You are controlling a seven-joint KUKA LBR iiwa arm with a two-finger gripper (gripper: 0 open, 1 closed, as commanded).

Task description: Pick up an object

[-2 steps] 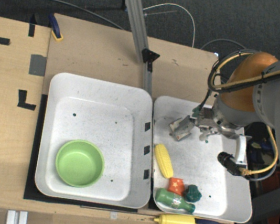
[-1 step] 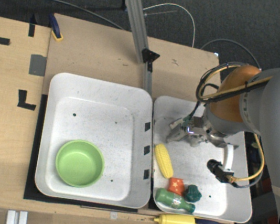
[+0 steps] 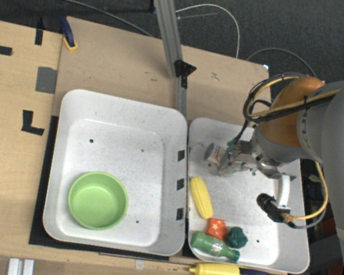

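Note:
My gripper hangs low over the upper part of the right bin, pointing left, with bare bin floor under it. A yellow corn cob lies just below and left of it, a short gap away. Further down sit a small red-orange piece, a dark green lump and a green bottle-shaped toy along the bin's front wall. A green bowl rests in the lower left of the left bin.
A yellow bottle-shaped toy lies outside the bins on the bench's front edge. A grey metal pole slants up from between the bins. Cables loop beside the arm's wrist.

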